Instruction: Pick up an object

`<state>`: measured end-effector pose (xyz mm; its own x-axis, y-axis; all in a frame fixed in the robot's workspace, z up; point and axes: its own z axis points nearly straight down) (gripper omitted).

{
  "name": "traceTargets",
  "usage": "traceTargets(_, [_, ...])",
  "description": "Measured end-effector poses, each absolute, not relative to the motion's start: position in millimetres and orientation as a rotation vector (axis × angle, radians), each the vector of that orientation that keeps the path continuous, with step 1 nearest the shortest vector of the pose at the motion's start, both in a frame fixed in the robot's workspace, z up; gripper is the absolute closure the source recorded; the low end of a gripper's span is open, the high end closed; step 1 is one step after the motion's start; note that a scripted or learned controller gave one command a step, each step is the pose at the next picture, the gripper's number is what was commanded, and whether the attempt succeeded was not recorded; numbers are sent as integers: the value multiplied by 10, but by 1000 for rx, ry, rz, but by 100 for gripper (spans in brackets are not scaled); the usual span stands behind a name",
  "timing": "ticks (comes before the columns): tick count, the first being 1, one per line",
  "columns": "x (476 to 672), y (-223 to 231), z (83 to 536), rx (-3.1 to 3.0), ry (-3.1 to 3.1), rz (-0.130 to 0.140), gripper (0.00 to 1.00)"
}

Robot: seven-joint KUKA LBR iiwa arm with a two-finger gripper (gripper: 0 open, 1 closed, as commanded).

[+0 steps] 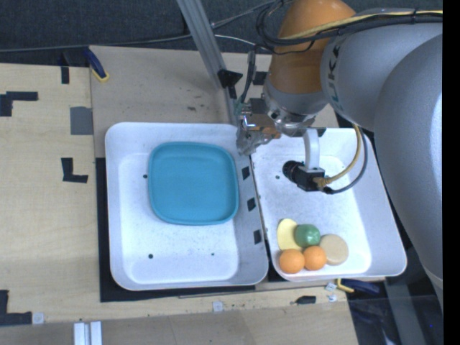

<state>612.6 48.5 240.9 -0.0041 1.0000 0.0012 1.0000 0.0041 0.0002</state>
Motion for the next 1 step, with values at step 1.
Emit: traceTargets(1, [5928, 953, 2290, -2216, -2225, 1, 100])
